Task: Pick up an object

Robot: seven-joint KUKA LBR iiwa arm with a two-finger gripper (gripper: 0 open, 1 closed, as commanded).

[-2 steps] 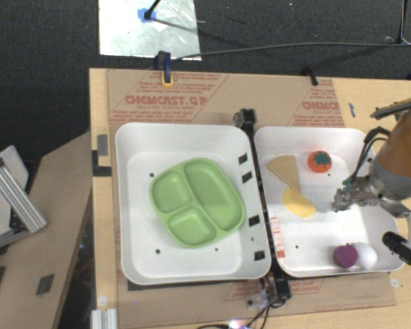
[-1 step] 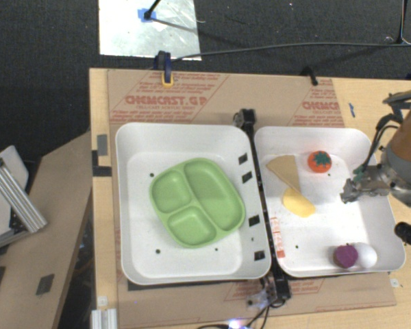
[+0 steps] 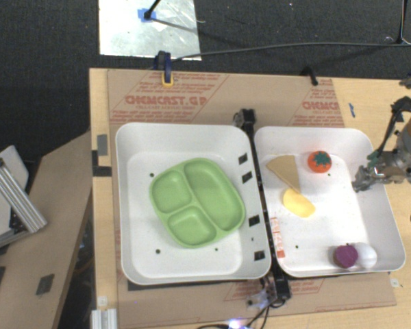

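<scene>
Nearest the camera, at the front edge of the right bin (image 3: 387, 214), a purple ball (image 3: 346, 256) lies touching a white ball (image 3: 366, 256) in the bin's front right corner. Further back in the same bin, a yellow lemon-shaped piece (image 3: 298, 203) rests just in front of a tan wedge (image 3: 285, 171), and a red tomato-like piece (image 3: 319, 161) sits beside the wedge toward the rear. The left bin (image 3: 133, 204) carries a green divided plate (image 3: 196, 202). Both bins stand on a worktop (image 3: 192, 98) covered with printed cardboard.

The hand (image 3: 365, 177) is at the right rim of the right bin, well apart from every object. Its metal parts are small and blurred, so whether it is released or clenched cannot be told; nothing is seen between its tips.

Step in hand, as judged: approach, with no object picked up yet. The next move calls for travel inward over the bin, alignment above one object, for example the tomato-like piece or the lemon-shaped piece, then descent and closure.
</scene>
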